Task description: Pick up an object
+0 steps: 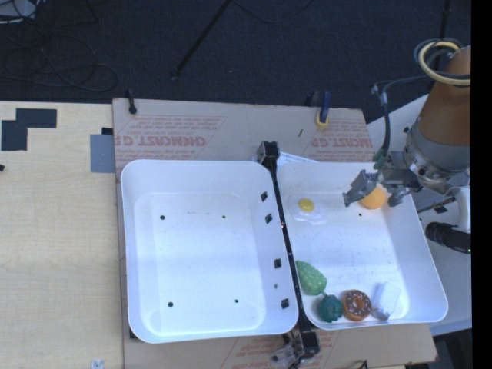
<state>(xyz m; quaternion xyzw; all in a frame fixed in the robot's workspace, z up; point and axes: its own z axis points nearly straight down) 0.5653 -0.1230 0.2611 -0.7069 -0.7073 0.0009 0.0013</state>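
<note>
A: Item one, the gripper (377, 193). How is it entered?

B: It is recorded over the far right part of the right bin (407, 244), at the end of the grey arm (446, 121) reaching in from the right. Two dark fingers (356, 191) are seen spread apart, one on each side of an orange ball (374, 199).

A: Is the ball listed as held?

B: It is listed as lying between the fingers, but whether it is clamped or lifted cannot be told. The fingers are judged to be set wide, with the ball bracketed rather than squeezed.

A: The relation on which the next move depends?

B: The ball is placed directly in the gap, slightly nearer the right finger. No long axis is noted, as the ball is round. A straight closing is judged sufficient; a sideways roll is the risk.

A: Other entries?

B: A small yellow piece (306, 204) is logged to the left of the gripper, well apart. A green lump (311, 277), a teal lump (330, 307), a doughnut (356, 304) and a white block (388, 297) are grouped along the near edge. The left bin (138, 206) is entered beside, both resting on cardboard (231, 133) on the worktop.
</note>
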